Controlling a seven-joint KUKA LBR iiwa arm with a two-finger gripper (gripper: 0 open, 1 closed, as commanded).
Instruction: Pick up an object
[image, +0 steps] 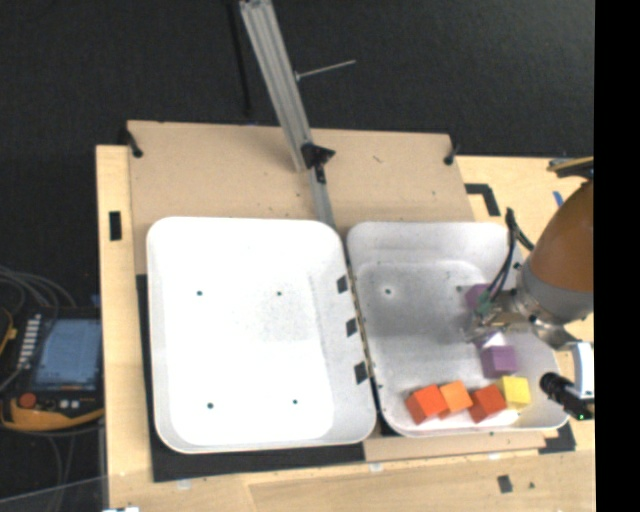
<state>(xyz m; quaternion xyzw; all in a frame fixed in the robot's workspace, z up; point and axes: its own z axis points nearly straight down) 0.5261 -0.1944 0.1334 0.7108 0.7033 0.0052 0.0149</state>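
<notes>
Take the right bin (420, 250) as your landmark. The arm (565, 255) enters across its right wall, and the gripper (492, 322) hangs low over the bin's right-hand part. You cannot tell from this view how the gripper is set, nor whether it has hold of anything.

Just below the gripper, toward the bin's near wall, a purple block (499, 359) lies on the floor. A second purple piece (479, 296) shows just above the gripper, partly hidden by it. Along the near wall runs a row: an orange-red block (428, 403), an orange block (457, 396), a red block (488, 402) and a yellow block (516, 390), close together or touching.

The step in hand is judged to be the approach, with a purple piece the likely target. Your next move probably calls for centring on one piece, then closing and lifting.

The bin's right wall may limit room. The left bin (250, 235) adjoins the landmark's left wall, and a slanted metal rod (285, 90) rises beyond its far wall; neither obstructs.
</notes>
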